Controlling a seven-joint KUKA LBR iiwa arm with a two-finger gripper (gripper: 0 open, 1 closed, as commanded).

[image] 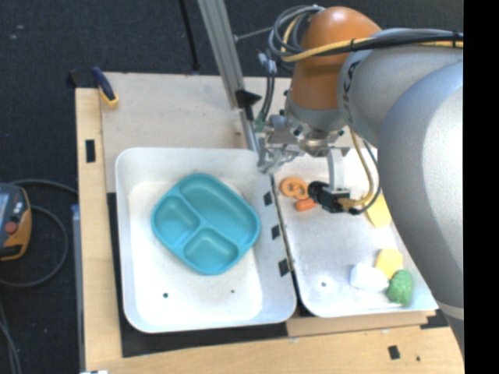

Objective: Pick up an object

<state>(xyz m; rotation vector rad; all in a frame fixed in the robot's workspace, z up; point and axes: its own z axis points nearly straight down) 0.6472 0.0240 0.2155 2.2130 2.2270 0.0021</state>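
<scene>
Off the left edge of the surface (92, 232), on the dark floor: an orange-and-black box (12, 221) with a cable, cut off by the frame. At the surface's far left corner, a blue-and-yellow clamp (104, 86).

In the left bin (144, 294), a teal plate (205, 223) with three compartments, lying flat and turned at an angle, near the bin's middle. Well apart from the pincer, down and to its left.

Rising from the far side between the two bins, a slanted metal rail (221, 45) with a checkered tip.

At the far end of the strip between the bins, the pincer (271, 156), hanging low under the orange band of the arm (405, 100). Hard to make out against the metal and cables around it: cannot tell how far open, and nothing seen held in it.

Just below and right of the pincer, in the right bin (327, 248): an orange ring (292, 186) and a smaller orange piece (304, 204) beside it, close together, whether touching unclear. Next to these, a black part (327, 197) with a cable; cannot tell what it belongs to.

Further right, a yellow slab (380, 211), partly hidden under the arm. In the near right corner, bunched close: a white lump (365, 276), a yellow block (388, 259) and a green lump (401, 287), shapes too blurred to name. Right side of that bin covered by the grey arm.
</scene>
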